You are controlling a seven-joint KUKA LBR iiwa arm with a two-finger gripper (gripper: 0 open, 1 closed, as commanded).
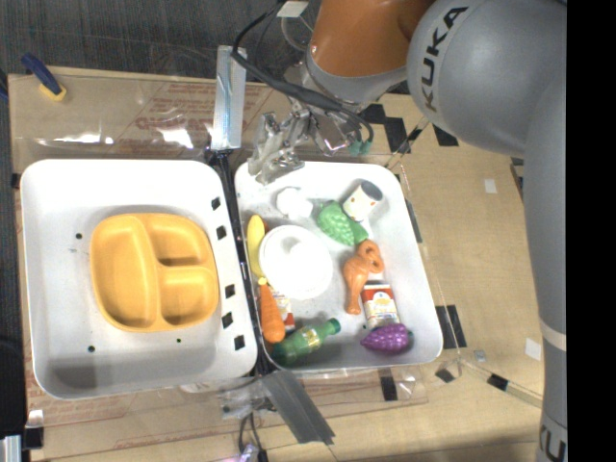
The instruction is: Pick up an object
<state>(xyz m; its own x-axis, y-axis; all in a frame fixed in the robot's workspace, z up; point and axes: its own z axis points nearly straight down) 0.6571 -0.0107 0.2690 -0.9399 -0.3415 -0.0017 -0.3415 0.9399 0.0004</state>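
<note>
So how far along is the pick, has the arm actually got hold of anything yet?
Done: nothing looks lifted. The bowl, carrot, bottle, grapes and the rest all lie in the right bin, and the yellow tray sits in the left bin.
In hand: the gripper is at the right bin's far rim with nothing visible between its fingers.
Left: the whole grasp and lift.

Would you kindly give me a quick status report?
Hand over right bin's far-left corner, nothing visibly held. Toys crowd that bin. Yellow tray in left bin.
</note>
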